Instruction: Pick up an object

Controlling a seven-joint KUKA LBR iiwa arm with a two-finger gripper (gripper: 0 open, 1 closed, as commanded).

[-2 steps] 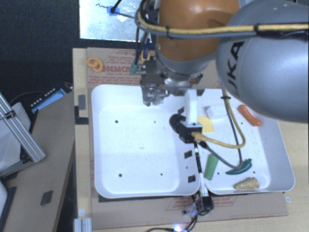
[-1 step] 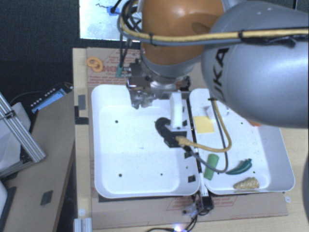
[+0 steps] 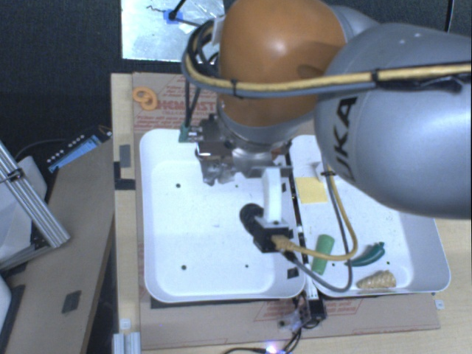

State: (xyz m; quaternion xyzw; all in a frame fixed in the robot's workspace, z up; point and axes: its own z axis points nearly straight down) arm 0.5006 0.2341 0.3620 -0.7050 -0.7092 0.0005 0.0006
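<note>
- Since the yellow pad (image 3: 312, 190) lies flat in the right-hand bin (image 3: 417, 245), by its inner wall, it sits to the view's right of the end effector (image 3: 214, 167).
- End effector: over the left-hand bin (image 3: 184, 227); wide or narrow cannot be told.
- Green cylinder (image 3: 323, 253), tan cone (image 3: 377, 279): nearer the front rim.

The single camera sits above the shallow white left bin (image 3: 184, 227), looks down on it at a slant, and is near the grey-orange robot arm (image 3: 383, 116).
</note>
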